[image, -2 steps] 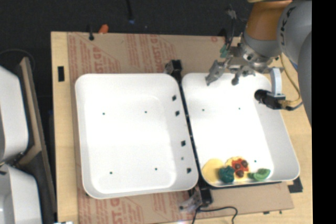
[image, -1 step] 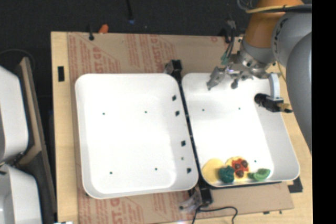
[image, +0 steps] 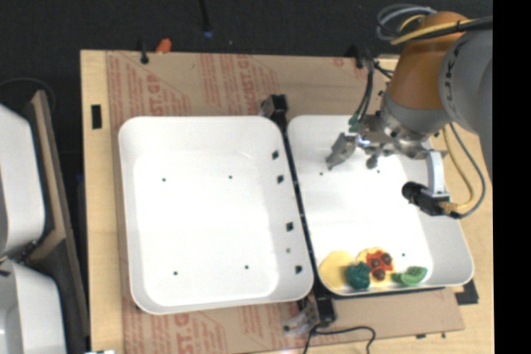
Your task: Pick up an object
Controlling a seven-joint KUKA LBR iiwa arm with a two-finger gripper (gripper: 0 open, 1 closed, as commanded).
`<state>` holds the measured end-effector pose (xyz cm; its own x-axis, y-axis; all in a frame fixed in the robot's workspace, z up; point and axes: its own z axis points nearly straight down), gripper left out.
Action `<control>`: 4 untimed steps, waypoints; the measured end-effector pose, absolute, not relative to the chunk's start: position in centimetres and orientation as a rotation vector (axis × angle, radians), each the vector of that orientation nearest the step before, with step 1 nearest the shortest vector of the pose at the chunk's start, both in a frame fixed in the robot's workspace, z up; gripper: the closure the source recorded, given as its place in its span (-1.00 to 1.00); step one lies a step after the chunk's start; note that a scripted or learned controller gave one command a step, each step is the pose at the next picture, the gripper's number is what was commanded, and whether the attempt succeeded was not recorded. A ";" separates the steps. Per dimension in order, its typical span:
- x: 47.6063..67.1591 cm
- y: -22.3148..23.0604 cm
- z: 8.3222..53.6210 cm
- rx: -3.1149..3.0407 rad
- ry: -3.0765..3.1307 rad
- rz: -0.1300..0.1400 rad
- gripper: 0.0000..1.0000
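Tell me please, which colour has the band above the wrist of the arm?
Orange. The band shows clearly in the camera view, above the gripper.

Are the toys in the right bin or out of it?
In: the toys lie clustered against the right bin's near edge.

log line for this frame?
pincer over right bin, far end, holds nothing | small objects clustered at near edge, apart | left bin

Two white bins [image: 207, 137]; gripper [image: 353, 152] above right bin's 12 o'clock; yellow, teal, red, green toys [image: 373, 268] at 6 o'clock.
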<state>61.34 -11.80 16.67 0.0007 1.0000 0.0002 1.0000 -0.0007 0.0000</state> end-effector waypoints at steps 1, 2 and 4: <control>56.8 -7.0 20.2 -2.220 -2.224 -0.003 -1.00; 51.7 -9.3 20.5 -2.226 -2.218 0.001 -1.00; 49.4 -14.3 10.1 -2.218 -2.212 0.010 -1.00</control>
